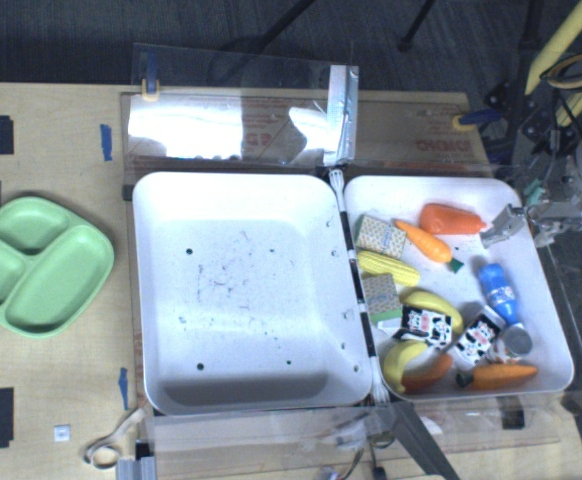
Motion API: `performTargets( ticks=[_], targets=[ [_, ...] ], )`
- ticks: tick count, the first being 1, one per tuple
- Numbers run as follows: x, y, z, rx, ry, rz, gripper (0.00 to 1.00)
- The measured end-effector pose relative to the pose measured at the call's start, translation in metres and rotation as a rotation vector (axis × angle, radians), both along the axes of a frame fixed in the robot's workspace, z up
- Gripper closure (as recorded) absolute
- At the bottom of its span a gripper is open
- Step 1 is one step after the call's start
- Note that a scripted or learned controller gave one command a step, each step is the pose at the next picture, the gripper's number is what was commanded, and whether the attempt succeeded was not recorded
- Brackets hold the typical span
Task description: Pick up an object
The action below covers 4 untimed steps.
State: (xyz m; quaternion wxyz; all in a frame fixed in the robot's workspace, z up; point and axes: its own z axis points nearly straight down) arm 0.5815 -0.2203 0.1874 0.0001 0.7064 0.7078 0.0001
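Note:
The right bin holds a heap of toy food. An orange sausage-like piece lies at its back, with a carrot beside it. A blue bottle lies toward the right wall. Corn, a waffle-patterned block, a banana and two cow-patterned cartons fill the middle and front. A second carrot lies at the front. My gripper hangs over the bin's back right corner, just right of the orange piece, with nothing seen in it.
The left bin stands beside the right one, sharing a middle wall. A green divided plate rests on the bench at far left. A clear plastic panel stands behind the left bin. Cables and stands crowd the right background.

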Motion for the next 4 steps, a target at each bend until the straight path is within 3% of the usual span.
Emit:
performTargets(
  ticks=[1, 2, 3, 4],
  targets=[
    [0.019, 0.013, 0.045, -0.002, -0.004, 0.134, 0.00],
    [-0.033, -0.004, 0.136, -0.002, -0.003, -0.097, 0.00],
    [-0.005, 0.053, 0.010, 0.000, -0.001, 0.058, 0.00],
    [0.019, 0.062, -0.099, -0.001, -0.004, 0.226, 0.00]
  ],
)
